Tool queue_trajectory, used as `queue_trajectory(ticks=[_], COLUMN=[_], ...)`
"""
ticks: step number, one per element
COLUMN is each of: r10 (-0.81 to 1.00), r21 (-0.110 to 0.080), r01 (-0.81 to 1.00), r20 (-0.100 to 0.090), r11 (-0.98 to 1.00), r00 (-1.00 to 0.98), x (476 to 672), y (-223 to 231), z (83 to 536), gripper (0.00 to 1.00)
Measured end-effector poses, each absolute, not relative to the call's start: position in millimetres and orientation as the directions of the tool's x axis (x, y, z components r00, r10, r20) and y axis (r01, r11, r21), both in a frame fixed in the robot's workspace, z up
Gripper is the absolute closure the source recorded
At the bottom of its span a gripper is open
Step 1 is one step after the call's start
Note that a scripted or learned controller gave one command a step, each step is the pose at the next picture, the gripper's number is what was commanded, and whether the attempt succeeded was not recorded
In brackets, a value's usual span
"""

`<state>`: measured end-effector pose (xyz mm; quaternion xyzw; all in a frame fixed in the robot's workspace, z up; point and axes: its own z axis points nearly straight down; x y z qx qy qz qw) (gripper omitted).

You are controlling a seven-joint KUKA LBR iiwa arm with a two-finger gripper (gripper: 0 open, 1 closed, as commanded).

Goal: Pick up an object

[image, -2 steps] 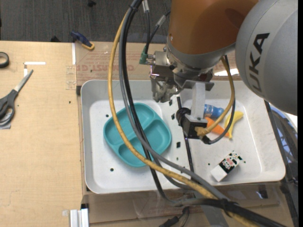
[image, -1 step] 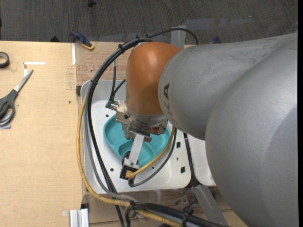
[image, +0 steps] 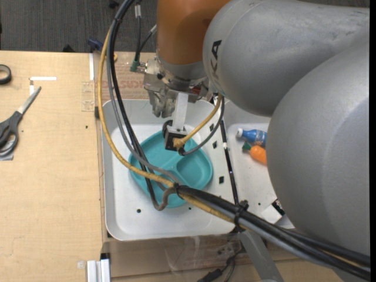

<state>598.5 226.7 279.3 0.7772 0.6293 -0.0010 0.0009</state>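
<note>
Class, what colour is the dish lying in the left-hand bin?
The dish is teal, clearest in the camera view.

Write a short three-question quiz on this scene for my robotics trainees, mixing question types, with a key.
1. True or false: the teal dish lies in the bin on the view's left.
2. What lies on the wooden bench, left of both bins? A) scissors B) a spoon C) a mug
3. Fill in: the blue bottle and the orange thing lie side by side in the bin on the view's ____.

Key: 1 true; 2 A; 3 right.
</note>
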Motion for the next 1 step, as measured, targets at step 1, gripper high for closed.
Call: queue_trajectory(ticks=[1], r10=[0.859], r21=[-0.002], r01=[0.859], r20=[-0.002], r11=[0.512], r00=[-0.512], x=[593.3], y=[227.3], z=[275.4], gripper=[1.0])
